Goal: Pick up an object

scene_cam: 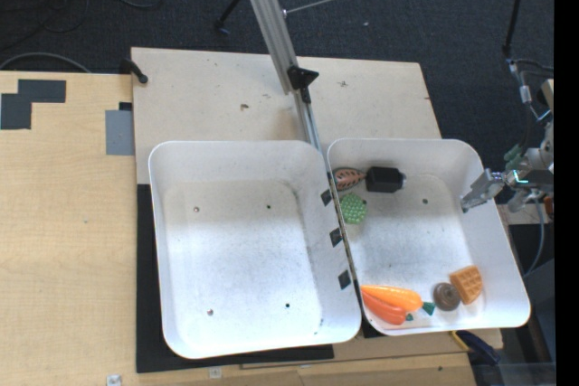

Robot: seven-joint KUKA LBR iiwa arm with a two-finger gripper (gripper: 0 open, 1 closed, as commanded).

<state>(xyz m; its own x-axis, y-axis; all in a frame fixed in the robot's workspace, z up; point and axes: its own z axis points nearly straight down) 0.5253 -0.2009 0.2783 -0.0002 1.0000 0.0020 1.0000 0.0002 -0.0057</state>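
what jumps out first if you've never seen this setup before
The two white bins side by side: the right bin holds everything, the left bin shows bare floor. An orange carrot-like toy lies at the right bin's near edge, with a waffle-like orange piece further right and a black block near the far wall. The gripper hangs by the right bin's right rim.
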